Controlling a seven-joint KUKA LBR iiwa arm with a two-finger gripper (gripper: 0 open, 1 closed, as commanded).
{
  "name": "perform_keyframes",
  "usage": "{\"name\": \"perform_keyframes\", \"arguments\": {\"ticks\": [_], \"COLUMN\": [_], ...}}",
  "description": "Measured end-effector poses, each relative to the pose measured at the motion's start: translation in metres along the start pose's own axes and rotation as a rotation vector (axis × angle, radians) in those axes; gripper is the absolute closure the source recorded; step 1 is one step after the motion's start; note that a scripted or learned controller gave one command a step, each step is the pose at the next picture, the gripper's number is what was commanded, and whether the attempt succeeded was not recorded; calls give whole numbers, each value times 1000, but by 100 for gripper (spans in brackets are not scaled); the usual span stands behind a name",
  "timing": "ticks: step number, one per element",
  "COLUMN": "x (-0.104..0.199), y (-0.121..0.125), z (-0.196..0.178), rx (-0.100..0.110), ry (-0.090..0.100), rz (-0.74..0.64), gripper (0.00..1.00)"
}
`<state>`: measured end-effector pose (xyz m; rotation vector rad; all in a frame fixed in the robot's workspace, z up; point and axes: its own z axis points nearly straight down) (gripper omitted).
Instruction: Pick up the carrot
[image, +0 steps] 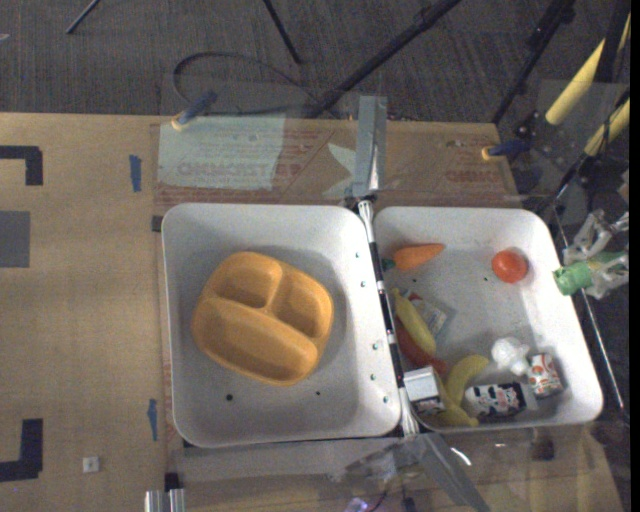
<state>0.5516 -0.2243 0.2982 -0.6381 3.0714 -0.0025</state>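
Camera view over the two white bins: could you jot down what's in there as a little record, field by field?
left bin: holds an orange divided plate
right bin: holds the food items
carrot: lying near the right bin's upper left corner, close to the divider
orange round item: upper right of the right bin
bananas: along the right bin's left side and bottom
small cartons: near the right bin's bottom edge
carrot status: not picked up, resting in the bin

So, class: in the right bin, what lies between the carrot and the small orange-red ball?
Nothing: the camera view shows bare white bin floor between the carrot and the ball.
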Motion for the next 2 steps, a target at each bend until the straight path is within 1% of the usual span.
{"name": "perform_keyframes", "arguments": {"ticks": [1,2], "x": [12,10], "y": [11,10], "z": [58,46], "rx": [-2,3], "ry": [0,-7], "rz": [-143,-141], "gripper": [100,100]}}
